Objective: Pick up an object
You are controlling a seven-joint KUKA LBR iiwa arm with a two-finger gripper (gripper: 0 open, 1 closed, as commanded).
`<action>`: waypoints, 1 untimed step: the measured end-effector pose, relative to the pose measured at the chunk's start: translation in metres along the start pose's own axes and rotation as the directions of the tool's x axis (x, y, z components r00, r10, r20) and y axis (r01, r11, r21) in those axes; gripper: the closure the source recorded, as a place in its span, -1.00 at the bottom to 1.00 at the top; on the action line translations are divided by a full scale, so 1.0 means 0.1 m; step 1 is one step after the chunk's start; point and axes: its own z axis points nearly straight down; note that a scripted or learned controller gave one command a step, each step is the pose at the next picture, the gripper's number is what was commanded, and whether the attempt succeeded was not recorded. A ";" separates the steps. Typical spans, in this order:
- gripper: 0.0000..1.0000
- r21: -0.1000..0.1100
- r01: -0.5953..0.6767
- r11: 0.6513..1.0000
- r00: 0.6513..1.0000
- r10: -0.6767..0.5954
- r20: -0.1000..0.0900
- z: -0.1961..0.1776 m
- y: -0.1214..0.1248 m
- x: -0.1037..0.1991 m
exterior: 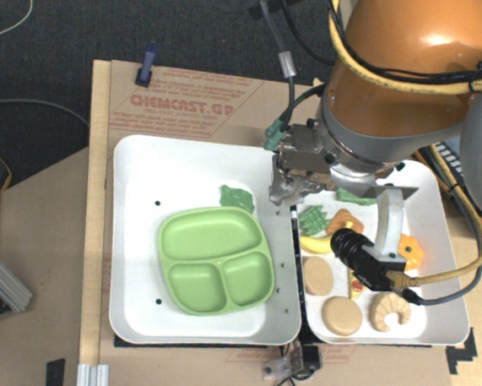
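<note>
From my console I see the arm reaching in from the right, its orange band high over the right bin. The gripper hangs low at the far end of the seam where the two white bins meet. Its metal body blocks my line to the tips, so I cannot tell whether it is open or closed, and I see no object held in it.

The things to pick lie mostly in the right bin. A green leafy toy piece sits just right of the gripper, touching a yellow banana below it. A small orange piece lies beside them, and another orange piece sits further right. Nearer me are two tan round biscuits, one by the seam and one at the front, with a croissant just to their right. A black cylinder mounted on the arm's wrist hangs over the middle of this bin.

In the left bin a green three-compartment tray lies tilted, and a second green leafy piece rests at its far right corner, near the gripper. Both bins stand on a cardboard sheet with red printing.
</note>
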 end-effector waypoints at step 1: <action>1.00 -0.002 0.000 1.000 1.000 0.000 0.000 -0.10 0.01 0.01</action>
